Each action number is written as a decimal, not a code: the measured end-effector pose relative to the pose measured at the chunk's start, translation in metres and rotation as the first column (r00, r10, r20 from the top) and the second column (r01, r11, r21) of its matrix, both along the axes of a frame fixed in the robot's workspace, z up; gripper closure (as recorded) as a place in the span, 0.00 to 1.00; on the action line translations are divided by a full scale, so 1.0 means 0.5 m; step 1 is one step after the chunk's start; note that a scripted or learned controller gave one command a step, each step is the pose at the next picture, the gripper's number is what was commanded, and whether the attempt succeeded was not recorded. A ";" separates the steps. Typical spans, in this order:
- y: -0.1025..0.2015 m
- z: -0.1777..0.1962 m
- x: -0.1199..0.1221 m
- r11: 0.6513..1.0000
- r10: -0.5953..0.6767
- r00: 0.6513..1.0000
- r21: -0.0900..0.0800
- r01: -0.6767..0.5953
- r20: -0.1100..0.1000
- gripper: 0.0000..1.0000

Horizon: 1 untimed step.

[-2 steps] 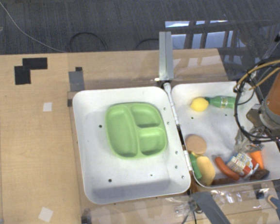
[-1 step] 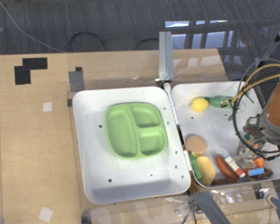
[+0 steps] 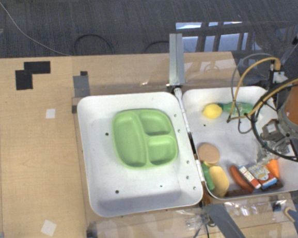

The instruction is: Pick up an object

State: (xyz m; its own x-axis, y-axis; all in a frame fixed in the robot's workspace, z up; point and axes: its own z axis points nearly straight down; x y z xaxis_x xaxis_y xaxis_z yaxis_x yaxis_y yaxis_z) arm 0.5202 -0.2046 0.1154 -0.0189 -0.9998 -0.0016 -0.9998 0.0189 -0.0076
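Whether my jaws are wide or narrow, I cannot tell; they hang just above the carton [image 3: 258, 173] and carrot [image 3: 273, 168].

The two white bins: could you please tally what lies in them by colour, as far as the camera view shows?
Green: 3, the divided tray, an item beside the lemon, a piece at the right bin's left wall
Yellow: 2, lemon, long piece
Tan: 1, round piece
Reddish brown: 1, sausage
Orange: 1, carrot
Mixed colours: 1, small carton
Total: 9
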 end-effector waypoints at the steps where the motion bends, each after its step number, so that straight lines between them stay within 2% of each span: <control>1: 0.105 0.206 0.085 1.000 0.015 1.000 -0.001 -0.015 0.008 1.00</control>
